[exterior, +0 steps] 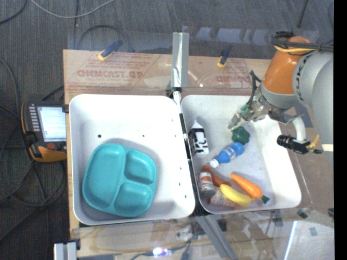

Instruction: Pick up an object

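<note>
The right bin (282,161) holds several objects. A dark green piece (240,135) lies near its far middle, and my gripper (238,121) hangs just above it, at its far edge. A blue bottle (227,155) lies slantwise below the green piece. A small black-and-white bottle (199,138) stands by the bin's left wall. An orange carrot (246,184), a yellow banana (236,195) and a red-brown bottle (206,181) lie along the near side. Nothing can be seen held in the gripper.
The left bin (108,112) holds a teal divided plate (119,179) at its near left. A metal post (180,58) rises between the bins at the back. A handheld screen (46,128) lies left of the bench. The arm's grey and orange body (295,75) overhangs the right bin's far right corner.
</note>
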Controlling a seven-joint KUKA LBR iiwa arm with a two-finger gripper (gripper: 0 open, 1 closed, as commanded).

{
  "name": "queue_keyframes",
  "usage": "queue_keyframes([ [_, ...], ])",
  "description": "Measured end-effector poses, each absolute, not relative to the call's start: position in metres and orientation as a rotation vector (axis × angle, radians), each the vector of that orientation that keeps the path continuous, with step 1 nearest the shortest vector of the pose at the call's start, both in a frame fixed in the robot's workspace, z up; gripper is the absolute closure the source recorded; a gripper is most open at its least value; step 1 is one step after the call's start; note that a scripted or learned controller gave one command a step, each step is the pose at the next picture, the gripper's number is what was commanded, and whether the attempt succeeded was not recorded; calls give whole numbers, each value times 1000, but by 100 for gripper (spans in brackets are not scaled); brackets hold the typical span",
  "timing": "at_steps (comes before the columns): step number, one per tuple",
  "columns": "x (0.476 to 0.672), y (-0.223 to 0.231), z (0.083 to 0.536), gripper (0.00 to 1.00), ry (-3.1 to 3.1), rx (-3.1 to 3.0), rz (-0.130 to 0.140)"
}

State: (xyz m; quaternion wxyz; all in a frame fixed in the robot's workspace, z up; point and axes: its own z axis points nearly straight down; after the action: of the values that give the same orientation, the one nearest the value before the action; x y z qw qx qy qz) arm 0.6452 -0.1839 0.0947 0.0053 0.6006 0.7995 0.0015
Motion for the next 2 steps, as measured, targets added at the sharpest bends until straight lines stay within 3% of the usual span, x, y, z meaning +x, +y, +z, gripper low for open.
queue_keyframes([
  [1,668,-125,172,100,2419,2011,-5],
  [2,668,-125,171,0,2418,2011,-7],
])
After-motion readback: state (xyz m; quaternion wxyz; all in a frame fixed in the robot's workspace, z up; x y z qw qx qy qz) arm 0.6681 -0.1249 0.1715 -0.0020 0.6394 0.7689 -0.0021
